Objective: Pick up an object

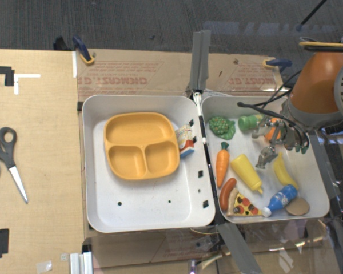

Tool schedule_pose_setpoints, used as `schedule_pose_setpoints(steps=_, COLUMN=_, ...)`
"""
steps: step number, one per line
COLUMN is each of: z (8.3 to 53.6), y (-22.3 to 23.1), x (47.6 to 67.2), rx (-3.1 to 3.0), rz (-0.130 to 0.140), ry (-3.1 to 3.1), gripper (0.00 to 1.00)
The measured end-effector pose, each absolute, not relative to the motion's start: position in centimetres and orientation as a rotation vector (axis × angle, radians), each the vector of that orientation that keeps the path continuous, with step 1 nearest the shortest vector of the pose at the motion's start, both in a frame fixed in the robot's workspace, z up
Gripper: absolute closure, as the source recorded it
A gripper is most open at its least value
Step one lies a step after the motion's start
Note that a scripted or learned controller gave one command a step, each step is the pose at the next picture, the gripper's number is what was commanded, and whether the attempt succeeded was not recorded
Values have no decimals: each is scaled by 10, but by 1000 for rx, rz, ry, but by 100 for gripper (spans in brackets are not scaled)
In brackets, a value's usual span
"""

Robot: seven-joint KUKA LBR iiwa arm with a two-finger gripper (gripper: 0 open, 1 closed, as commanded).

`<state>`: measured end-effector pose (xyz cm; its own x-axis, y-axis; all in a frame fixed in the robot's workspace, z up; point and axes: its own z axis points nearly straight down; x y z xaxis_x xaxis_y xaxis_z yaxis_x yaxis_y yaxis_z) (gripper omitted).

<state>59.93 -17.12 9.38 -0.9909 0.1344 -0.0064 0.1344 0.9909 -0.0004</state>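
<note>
Nothing is yet seen lifted; the gripper [267, 154] is hung low in the right bin [320, 178], just right of the mustard bottle [247, 173] and left of the banana [284, 172]; its grip state cannot be told, being blurred and partly masked by the wrist.

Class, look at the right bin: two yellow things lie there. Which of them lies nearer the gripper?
The banana, just right of the gripper, by the bin's right wall. The yellow bottle lies further left, beside the carrot.
</note>
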Motion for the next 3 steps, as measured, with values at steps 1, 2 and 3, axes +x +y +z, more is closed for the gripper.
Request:
schedule_pose_setpoints(steps=1, z=93, y=-202, x=554, rx=106, rz=-1, ry=3136, gripper=0)
schedule_pose_setpoints(steps=2, z=103, y=-201, x=556, rx=99, rz=-4, ry=3132, gripper=100)
schedule_pose_setpoints(steps=3, z=103, y=-201, x=556, rx=99, rz=-4, ry=3132, gripper=0)
